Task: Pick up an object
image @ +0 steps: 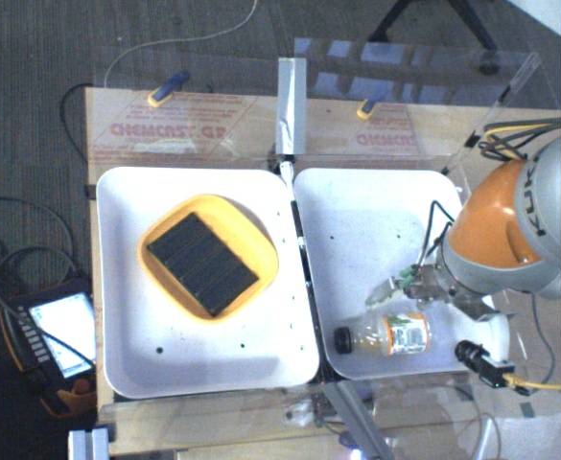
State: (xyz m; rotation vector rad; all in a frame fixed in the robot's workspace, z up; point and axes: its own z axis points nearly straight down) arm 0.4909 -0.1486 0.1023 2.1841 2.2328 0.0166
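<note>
A small bottle point(387, 334) with a black cap, amber contents and a printed label lies on its side near the front of the right bin point(357, 228), cap pointing left. My gripper point(393, 291) hangs just above and behind the bottle, reaching in from the right below the orange band of the arm point(491, 228). Nothing shows held in it. In the left bin point(127, 333) sits a yellow oval dish point(253, 233) with a black ribbed rectangle point(203, 263) lying in it.
A raised divider point(299, 257) separates the two bins. Behind them a clear sheet covers the wooden bench point(194, 127), with two small clamps along it. Cables and a tablet lie on the floor to the left.
</note>
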